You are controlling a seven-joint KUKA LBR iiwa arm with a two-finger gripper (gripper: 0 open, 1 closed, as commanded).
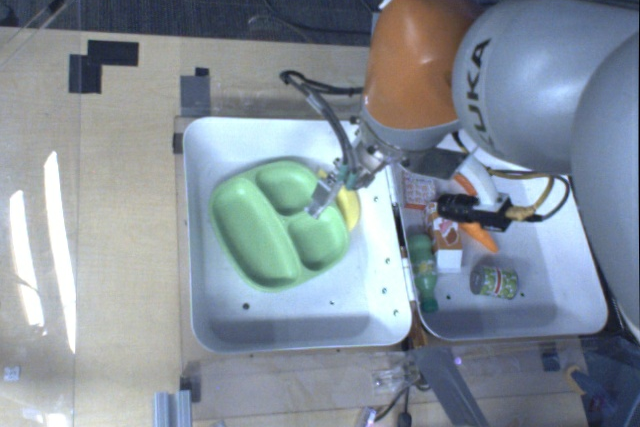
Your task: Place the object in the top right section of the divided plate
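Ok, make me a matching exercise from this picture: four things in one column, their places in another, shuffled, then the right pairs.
Things
1. divided plate
2. yellow object
3. green can
4. gripper

Places
A. near the front of the right bin
B. lying in the left bin
C. at the plate's right edge, beside the gripper
D. over the plate's top right section

Pairs: 1-B, 2-C, 3-A, 4-D

A robotics lab: KUKA arm (520,85) over two white bins (200,315) on a wooden bench (90,295).
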